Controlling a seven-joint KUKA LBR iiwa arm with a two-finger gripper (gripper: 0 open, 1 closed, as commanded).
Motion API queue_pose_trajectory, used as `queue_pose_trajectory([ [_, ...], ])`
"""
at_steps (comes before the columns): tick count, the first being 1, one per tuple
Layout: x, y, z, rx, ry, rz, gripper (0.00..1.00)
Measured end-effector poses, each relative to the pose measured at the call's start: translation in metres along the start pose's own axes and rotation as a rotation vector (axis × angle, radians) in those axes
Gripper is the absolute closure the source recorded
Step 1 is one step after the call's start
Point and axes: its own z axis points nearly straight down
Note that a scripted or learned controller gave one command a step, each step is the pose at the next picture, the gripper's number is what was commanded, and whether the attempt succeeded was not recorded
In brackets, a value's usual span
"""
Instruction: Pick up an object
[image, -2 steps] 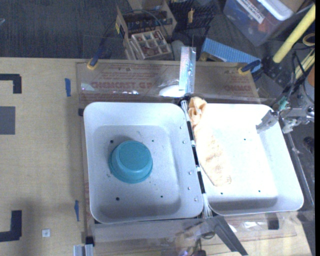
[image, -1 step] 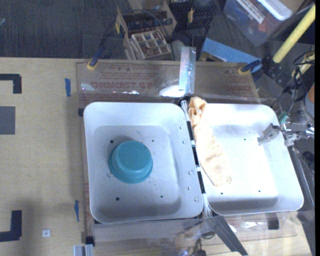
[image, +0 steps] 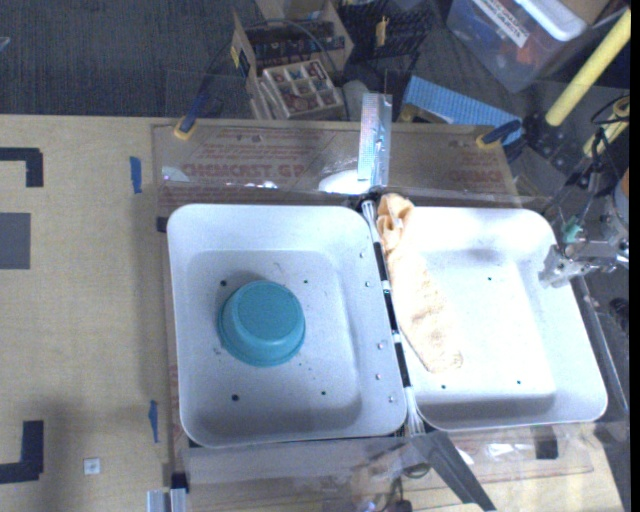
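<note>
Claw (image: 572, 262), finger state untellable, hangs at the right bin (image: 500, 225) outer rim, tan cloth (image: 420, 300) and teal bowl (image: 262, 322) well beyond it on the worktop (image: 70, 340).

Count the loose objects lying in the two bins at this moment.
2. A teal bowl sits upside down in the left bin; a tan cloth lies along the left wall of the right bin. Something small could be hidden under either.
</note>
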Motion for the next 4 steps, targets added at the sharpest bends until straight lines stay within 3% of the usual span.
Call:
queue_pose_trajectory([
  [1,0.0,0.0,0.0,0.0,0.0,0.0,0.0],
  [2,0.005,-0.031,0.012,0.005,0.003,0.062,0.0],
  [3,0.02,-0.019,0.105,0.002,0.003,0.102,0.0],
  [4,0.054,-0.003,0.106,-0.005,0.0,-0.02,0.0],
])
